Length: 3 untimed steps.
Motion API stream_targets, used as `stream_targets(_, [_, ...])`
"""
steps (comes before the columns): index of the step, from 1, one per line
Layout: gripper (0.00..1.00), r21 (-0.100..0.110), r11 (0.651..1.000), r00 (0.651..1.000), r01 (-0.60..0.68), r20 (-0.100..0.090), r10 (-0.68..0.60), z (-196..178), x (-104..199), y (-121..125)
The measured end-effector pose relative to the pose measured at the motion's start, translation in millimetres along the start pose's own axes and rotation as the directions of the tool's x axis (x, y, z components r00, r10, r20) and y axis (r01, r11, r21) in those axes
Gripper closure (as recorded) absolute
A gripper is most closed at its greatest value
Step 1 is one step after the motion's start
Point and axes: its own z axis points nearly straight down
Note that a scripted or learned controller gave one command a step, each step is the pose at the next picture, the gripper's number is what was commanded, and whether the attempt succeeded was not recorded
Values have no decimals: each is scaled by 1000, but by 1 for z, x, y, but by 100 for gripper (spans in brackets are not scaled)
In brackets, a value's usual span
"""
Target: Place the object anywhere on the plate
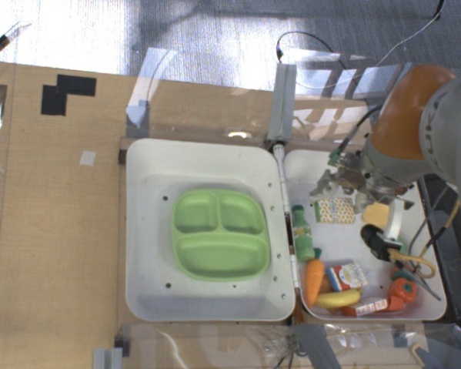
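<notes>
Claw (pixel 341 180) poised low over the far end of the right bin (pixel 343 246), hanging from the grey arm (pixel 449 122). Wide or narrow: cannot tell, since the wrist hides the working end. Nothing seen held.

Just below and near of the claw, a dotted packet (pixel 335 211); just right of that, a yellow wedge (pixel 375 214). Further toward the near side, a green bottle (pixel 301 237) along the left wall, then a carrot (pixel 313 278), a small box (pixel 350 275) and a banana (pixel 338 299).

Well to the left, in the left bin (pixel 140 214), the green plate (pixel 222 235), bare.

Judged step: the pick, not yet made; likely target the dotted packet, as nearest. Next: descend square onto it, close firmly on so flat a thing, lift clear of the bin wall, carry left, release over the plate.
</notes>
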Motion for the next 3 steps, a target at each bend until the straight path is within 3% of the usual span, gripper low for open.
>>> stream_targets(1, [100, 2, 996, 996, 90, 1, -90, -25, 51, -32])
stream_targets(2, [100, 0, 959, 959, 283, 1, -283, -82, 84, -19])
stream_targets(3, [100, 3, 968, 968, 253, 1, -253, 1, 124, -63])
